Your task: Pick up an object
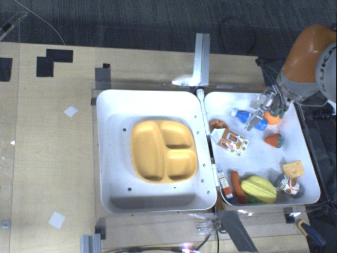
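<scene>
Nothing is being lifted yet: the gripper is hovering over the blue object in the right bin, far side; jaws' spread I cannot tell.

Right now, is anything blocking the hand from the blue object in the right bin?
Nothing visible does. The hand sits right over the blue object near the right bin's far wall. The orange object lies close on one side, so it may get nudged.

Blue bottle on its side, upper right bin, beside orange ball
</scene>
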You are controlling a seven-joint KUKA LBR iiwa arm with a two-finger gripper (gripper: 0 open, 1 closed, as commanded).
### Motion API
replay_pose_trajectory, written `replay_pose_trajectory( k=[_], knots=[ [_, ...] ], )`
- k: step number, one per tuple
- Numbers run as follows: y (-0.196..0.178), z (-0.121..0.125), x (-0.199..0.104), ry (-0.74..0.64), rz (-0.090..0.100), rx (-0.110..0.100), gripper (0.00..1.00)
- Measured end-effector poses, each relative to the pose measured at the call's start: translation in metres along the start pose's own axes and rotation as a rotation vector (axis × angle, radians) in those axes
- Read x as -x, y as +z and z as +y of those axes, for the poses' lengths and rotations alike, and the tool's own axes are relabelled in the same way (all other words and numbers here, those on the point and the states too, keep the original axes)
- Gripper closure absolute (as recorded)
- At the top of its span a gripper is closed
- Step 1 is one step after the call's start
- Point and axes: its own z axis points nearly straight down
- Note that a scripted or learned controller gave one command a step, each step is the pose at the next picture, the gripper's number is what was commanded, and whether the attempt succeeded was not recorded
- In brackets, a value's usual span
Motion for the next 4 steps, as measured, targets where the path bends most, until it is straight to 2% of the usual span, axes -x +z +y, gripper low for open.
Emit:
replay_pose_trajectory(
  k=[1, 2, 3, 4],
  knots=[
    [-0.052, -0.022, -0.044, 0.038, -0.003, 0.0, 0.0],
    [0.001, -0.008, -0.055, 0.209, -0.027, 0.012, 0.0],
    [0.024, -0.032, 0.013, 0.345, -0.007, 0.001, 0.0],
    [0.033, 0.004, -0.001, 0.206, 0.005, -0.017, 0.0]
  ],
)
